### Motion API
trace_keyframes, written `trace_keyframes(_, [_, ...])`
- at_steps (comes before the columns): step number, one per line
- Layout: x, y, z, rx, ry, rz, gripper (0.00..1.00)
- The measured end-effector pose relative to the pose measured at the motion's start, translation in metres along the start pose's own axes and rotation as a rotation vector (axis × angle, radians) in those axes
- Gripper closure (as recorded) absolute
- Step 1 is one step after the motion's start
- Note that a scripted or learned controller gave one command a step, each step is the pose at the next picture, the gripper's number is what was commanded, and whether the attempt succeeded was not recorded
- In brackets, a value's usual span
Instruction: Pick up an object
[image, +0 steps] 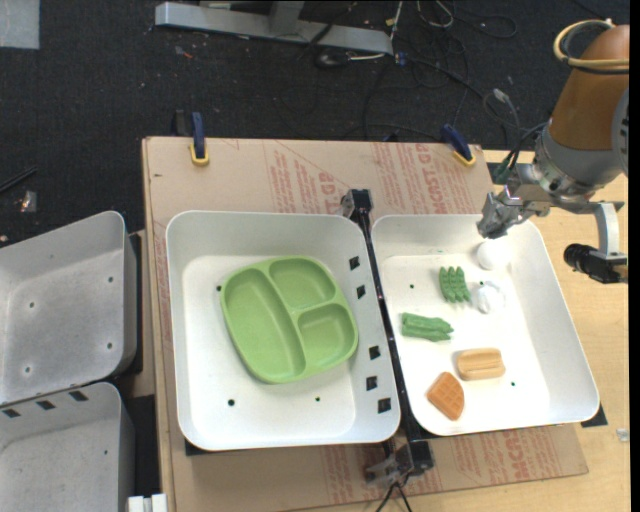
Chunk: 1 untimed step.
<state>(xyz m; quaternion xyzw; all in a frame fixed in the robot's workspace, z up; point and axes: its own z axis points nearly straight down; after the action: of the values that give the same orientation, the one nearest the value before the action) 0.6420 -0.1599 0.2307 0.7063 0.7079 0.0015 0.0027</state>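
We see the tool (497, 222) above the far corner of the right bin (560, 330), just over a small white object (489, 254); we cannot tell how it is set or whether it holds anything. We judge that a white, rounded piece against the white wall could slip or be missed, and the sloped rim could foul a descent. The other candidates lie apart: two ridged green pieces (453, 283), a smooth tan block (479, 363) and an orange waffle-textured wedge (446, 395).

A green plate (290, 320) sits in the left bin (190, 400). The gripper (497, 226) hangs over the right bin (560, 330), maybe touching a white thing (490, 254).
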Motion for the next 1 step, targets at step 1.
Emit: trace_keyframes(1, [0.0522, 0.0070, -0.0092, 0.003, 0.002, -0.005, 1.00])
